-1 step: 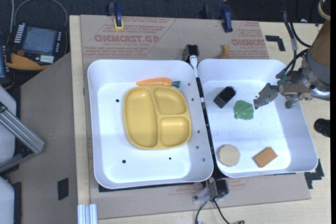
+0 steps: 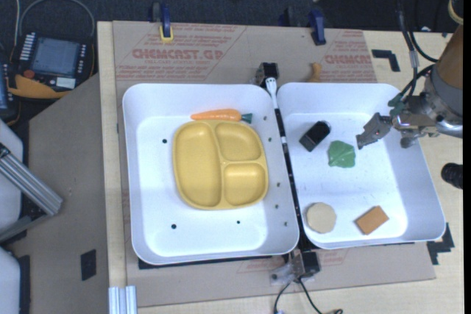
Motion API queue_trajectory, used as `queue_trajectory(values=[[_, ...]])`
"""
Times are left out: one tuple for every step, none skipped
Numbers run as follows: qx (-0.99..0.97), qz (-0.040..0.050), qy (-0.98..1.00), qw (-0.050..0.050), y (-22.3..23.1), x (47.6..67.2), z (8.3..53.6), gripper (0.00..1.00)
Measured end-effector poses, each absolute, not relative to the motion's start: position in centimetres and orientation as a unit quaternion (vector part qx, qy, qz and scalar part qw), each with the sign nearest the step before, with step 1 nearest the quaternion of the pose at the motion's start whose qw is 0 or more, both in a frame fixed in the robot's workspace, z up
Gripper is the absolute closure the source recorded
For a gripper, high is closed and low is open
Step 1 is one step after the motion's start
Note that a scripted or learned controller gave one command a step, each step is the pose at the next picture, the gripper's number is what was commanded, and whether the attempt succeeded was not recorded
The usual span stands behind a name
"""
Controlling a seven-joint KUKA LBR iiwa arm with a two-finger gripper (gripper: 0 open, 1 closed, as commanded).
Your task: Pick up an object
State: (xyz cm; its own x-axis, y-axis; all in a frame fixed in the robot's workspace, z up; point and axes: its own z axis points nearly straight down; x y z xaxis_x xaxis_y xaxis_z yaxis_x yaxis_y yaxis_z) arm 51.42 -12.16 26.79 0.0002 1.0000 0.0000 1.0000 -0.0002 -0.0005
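Camera view: two white bins side by side on the worktop.
Left bin (image 2: pixel 140 180): yellow divided tray (image 2: pixel 219 162); orange carrot (image 2: pixel 215 115) just beyond it.
Right bin (image 2: pixel 412 180): black block (image 2: pixel 315 134), green piece (image 2: pixel 341 154), round tan disc (image 2: pixel 321 217), orange block (image 2: pixel 372 220).
Gripper (image 2: pixel 372 133): over the right bin's far right, just right of the green piece.
Jaws: cannot tell whether open or closed.

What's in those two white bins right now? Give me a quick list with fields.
left bin: yellow divided plate; carrot beside its far edge
right bin: black block, green piece, round tan biscuit, orange block
gripper: above the right bin, right of the green piece, holding nothing
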Motion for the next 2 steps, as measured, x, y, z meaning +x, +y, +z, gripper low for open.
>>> queue_trajectory(values=[[-0.708, 0.0016, -0.707, 0.003, -12.2, 50.4, 21.4, 0.00], [-0.707, 0.0018, -0.707, 0.003, -12.4, 50.9, 15.2, 0.00]])
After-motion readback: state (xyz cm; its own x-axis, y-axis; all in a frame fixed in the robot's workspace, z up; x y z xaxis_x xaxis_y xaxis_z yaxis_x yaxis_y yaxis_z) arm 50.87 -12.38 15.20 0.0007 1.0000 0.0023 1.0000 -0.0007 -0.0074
